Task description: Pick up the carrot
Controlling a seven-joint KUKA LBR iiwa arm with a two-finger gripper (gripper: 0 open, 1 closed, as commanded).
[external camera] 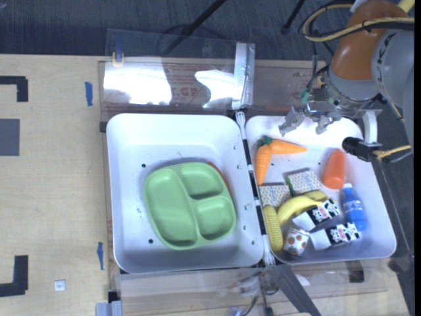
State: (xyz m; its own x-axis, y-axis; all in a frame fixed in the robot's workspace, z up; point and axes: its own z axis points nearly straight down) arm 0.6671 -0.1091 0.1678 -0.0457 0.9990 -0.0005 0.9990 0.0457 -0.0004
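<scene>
**Gripper open above right bin, carrot not held**

The gripper (306, 119) hangs with fingers spread, holding nothing, at the right bin's (385, 206) far edge. A carrot (287, 147) lies just below it (a second carrot (262, 163) touches its tip). A banana (299, 207) and orange bottle (335, 169) lie nearby.

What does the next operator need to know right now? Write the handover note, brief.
Tool: open, holding nothing, above the far end of the right bin.
Carrots: two in the right bin's far left corner, one lying crosswise just below the tool, the other along the left wall. They meet at their green tops.
Left bin holds a green tray.
Done: nothing lifted yet.
Left: lower onto a carrot, close, lift. The crosswise one looks the nearer pick.
</scene>
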